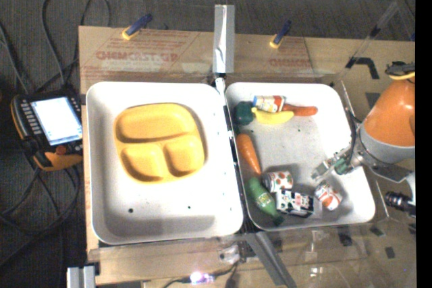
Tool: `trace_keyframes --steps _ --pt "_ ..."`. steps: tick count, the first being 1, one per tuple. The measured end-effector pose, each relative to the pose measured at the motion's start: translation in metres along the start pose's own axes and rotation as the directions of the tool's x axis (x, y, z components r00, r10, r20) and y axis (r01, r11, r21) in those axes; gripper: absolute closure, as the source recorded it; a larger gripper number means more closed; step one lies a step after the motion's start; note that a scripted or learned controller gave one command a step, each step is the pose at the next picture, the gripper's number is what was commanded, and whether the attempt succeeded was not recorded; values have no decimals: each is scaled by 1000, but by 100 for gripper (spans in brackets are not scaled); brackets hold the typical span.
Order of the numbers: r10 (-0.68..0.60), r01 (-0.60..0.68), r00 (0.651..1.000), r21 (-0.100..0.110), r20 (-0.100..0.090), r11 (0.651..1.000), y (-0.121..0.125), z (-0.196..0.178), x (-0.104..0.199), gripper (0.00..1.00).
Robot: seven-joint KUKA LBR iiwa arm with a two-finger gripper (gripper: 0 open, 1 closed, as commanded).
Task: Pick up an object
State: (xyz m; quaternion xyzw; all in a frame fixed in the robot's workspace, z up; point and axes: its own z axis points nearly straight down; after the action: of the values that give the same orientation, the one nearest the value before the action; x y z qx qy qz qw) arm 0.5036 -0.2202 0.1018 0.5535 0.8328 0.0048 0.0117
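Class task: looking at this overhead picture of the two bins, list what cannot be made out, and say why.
- Grey tool, camera view: too small and blurred to tell its state.
- Printed red-and-white small carton: label too small to read.
- Dark green vegetable: partly tucked against the right white bin's wall.
- Orange-banded arm: cut off at the right.

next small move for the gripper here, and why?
Probably a short descent onto the small red-and-white carton. The gripper hangs in the right bin just above it in the image, nothing shows between its fingers, and the carton lies apart from the other items.
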Motion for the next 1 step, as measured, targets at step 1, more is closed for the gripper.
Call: trace_keyframes --steps 1 --pt "11 -10 1000 20 -11 1000 80 -94 -36 100"
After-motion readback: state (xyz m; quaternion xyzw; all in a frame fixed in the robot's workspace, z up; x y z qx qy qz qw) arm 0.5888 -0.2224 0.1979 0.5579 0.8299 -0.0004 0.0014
